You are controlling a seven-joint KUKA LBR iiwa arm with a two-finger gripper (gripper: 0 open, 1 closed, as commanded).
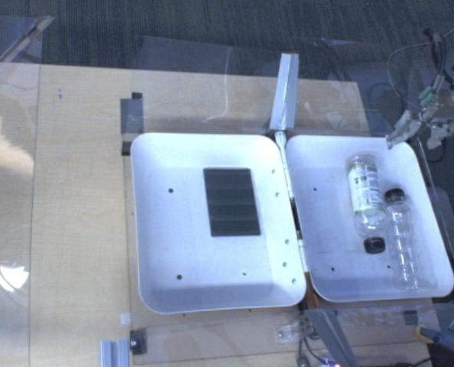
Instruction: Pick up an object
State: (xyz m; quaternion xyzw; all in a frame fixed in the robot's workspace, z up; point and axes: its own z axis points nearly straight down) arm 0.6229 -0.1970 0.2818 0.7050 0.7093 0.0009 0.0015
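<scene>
Right bin [319,274]: 2 clear bottles [364,193] [401,239] lie side by side, touching, toward its right edge. Gripper [429,121] hovers past the far right corner; its state cannot be told. Risk: round, clear bottles may roll or slip.

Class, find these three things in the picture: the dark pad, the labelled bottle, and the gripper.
dark pad [231,202], camera view, centre of its top face.
labelled bottle [364,186], camera view, on its label.
gripper [401,131], camera view, at its tip.

The end effector [407,128] hangs at the view's right edge, tilted down-left, holding nothing.
</scene>
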